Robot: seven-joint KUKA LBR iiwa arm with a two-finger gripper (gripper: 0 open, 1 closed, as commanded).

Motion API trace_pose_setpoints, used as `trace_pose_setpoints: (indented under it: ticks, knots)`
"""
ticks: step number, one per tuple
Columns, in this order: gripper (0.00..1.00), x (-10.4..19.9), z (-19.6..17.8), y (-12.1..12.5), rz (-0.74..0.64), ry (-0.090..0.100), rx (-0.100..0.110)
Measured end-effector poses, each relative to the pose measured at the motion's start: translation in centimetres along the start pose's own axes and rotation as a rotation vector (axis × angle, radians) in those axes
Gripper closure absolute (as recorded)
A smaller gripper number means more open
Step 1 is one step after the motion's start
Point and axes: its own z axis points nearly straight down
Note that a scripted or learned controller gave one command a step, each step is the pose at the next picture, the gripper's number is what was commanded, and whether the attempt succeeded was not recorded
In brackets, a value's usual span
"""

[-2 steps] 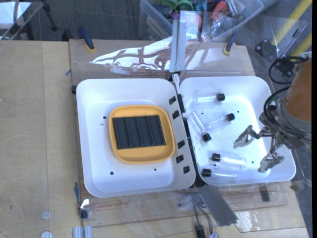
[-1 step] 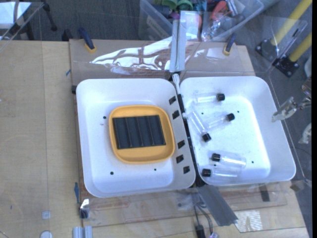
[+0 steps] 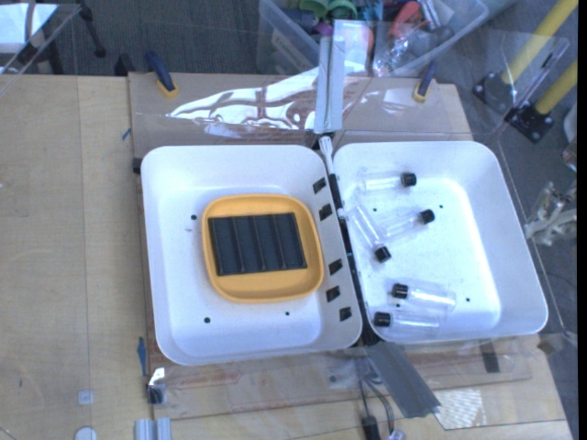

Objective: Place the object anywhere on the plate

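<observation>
Lying loose in the right bin (image 3: pixel 514 246) — five clear vials (image 3: pixel 385 182), near-invisible and prone to rolling off a grasp — well apart from the yellow plate (image 3: pixel 264 287) in the left bin (image 3: pixel 174 246); jaw state untellable.

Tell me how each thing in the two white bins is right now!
Yellow plate: flat in the left bin, dark ridged insert on top, no tube on it.
Clear tubes: five with black caps, all lying on their sides in the right bin, none on the plate yet.
</observation>
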Motion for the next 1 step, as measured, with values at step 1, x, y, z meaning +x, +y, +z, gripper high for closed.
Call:
trace_pose_setpoints:
  ticks: [1]
  knots:
    - [1.00,3.25,5.22,3.51,-0.201,0.009,-0.009]
